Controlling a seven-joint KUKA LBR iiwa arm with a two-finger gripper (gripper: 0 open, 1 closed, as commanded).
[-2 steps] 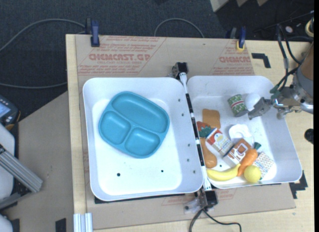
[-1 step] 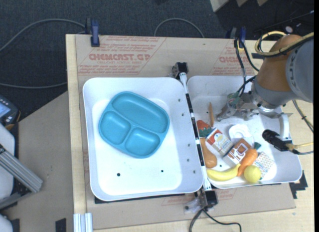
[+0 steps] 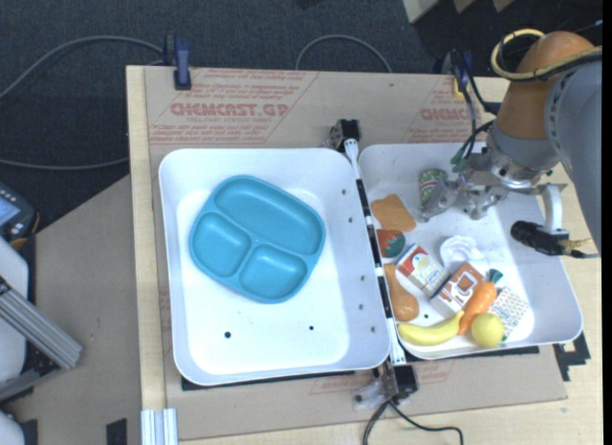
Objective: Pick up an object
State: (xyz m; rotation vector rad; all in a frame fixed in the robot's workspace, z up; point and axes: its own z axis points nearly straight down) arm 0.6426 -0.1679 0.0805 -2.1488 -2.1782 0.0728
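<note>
My gripper (image 3: pixel 461 200) is low over the back of the right bin (image 3: pixel 564 285), under the grey wrist and orange band. Just to its left, touching or nearly touching it, is a small green can-like object (image 3: pixel 430 185). Towards the front lie a tan bread piece (image 3: pixel 392 211), a red and green item (image 3: pixel 390 242), a white cup (image 3: pixel 460 247), two small cartons (image 3: pixel 421 269) (image 3: pixel 461 286), a carrot (image 3: pixel 483 297), a banana (image 3: pixel 430 331) and a lemon (image 3: pixel 487 330). Nothing is visibly held.
The left bin (image 3: pixel 182 242) holds a blue divided plate (image 3: pixel 256 237). A ridge with clips (image 3: pixel 368 242) separates the two bins. A mesh bag (image 3: pixel 513 309) lies by the lemon. Cables run along the cardboard behind the bins.
</note>
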